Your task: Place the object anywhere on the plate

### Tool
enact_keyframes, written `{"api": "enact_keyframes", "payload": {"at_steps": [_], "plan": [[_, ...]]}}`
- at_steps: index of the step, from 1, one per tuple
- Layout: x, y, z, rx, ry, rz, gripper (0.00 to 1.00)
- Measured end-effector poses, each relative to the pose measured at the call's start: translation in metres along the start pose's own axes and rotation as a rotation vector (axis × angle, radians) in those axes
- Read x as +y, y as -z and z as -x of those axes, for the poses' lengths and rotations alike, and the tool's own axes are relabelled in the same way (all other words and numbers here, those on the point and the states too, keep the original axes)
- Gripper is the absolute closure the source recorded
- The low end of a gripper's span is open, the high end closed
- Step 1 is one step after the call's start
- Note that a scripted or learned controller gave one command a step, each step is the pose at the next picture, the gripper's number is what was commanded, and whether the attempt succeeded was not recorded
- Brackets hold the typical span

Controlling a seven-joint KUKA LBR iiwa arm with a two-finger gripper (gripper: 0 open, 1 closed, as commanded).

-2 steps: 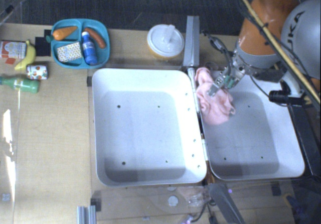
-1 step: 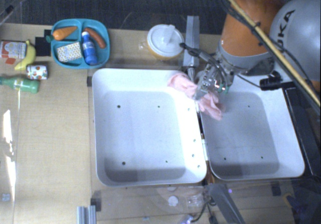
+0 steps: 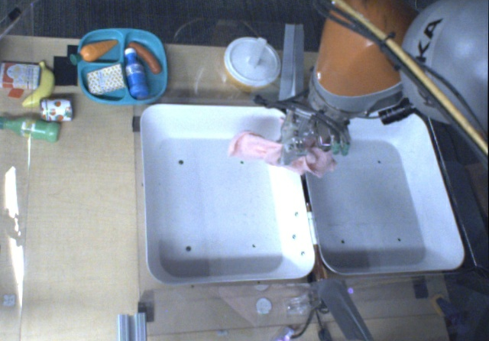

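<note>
Fingers (image 3: 306, 142) clamped on a pink cloth (image 3: 263, 150) — it trails left over the left bin (image 3: 221, 255), near the seam with the right bin (image 3: 390, 248). Apparently mid-carry; next move calls for reaching the blue plate (image 3: 157, 53) — well apart on the tabletop (image 3: 69, 217).

A crumpled pink cloth (image 3: 263, 150) is seen draped over the divide between the two bins, toward twelve o'clock.
</note>
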State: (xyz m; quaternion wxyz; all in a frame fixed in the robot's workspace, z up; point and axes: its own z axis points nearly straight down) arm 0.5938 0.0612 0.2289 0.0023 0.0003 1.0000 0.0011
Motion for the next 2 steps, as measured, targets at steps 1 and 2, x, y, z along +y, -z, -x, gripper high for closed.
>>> {"api": "enact_keyframes", "payload": {"at_steps": [1,2], "plan": [[0.0485,-0.0035,-0.0185,0.001,0.005,0.0,1.0],[0.0482,-0.0031,-0.0183,0.0,0.004,0.0,0.0]]}}
